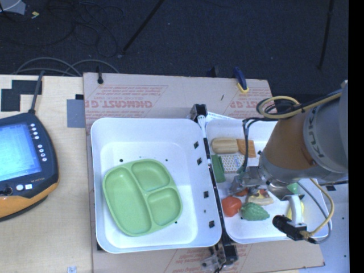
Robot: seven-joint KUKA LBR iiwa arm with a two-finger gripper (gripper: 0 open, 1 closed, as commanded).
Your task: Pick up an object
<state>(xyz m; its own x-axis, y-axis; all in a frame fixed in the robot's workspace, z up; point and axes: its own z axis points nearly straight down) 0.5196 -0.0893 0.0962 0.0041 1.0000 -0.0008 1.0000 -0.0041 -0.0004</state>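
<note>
Light wooden bench (54, 226) carrying a cardboard sheet (170, 98). On the sheet, two white bins side by side: left bin (108, 135), right bin (227, 121). Left of the sheet, a handheld control tablet (23, 161).

Place: you're looking at a robotics lab bench.
Evidence, 9 o'clock: a teach pendant (23, 158) with lit screen.
Evidence, 12 o'clock: loose cables (68, 4) over dark floor.
Evidence, centre: cardboard sheet (170, 98) under two white bins (102, 135).

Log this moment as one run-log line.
arm: over right bin | gripper: low among items, grasp unclear | near: red item, green item | left bin: green divided tray
</note>
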